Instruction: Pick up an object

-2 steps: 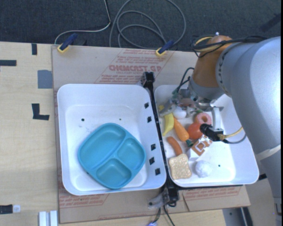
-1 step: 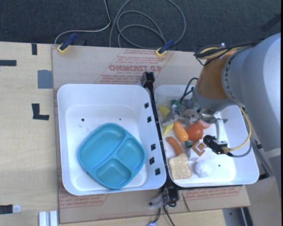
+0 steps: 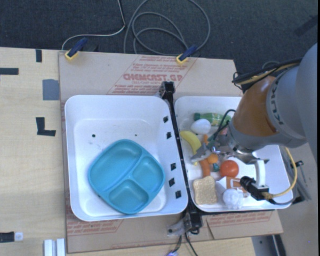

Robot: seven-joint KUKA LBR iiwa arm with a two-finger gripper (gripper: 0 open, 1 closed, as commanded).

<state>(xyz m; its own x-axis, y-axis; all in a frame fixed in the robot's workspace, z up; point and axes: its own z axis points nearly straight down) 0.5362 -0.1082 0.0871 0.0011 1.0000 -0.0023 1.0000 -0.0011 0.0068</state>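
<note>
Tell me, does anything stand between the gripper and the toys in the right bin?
Nothing visible does. The gripper is already down among them, beside the banana, carrot and tomato.

One fixed camera looks down at a slant on both white bins (image 3: 77, 159), from moderately near.

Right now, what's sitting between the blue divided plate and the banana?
In the camera view, the two bins' adjoining white walls, topped by a black strip with clips, run between the blue divided plate and the banana. Nothing else lies there.
</note>
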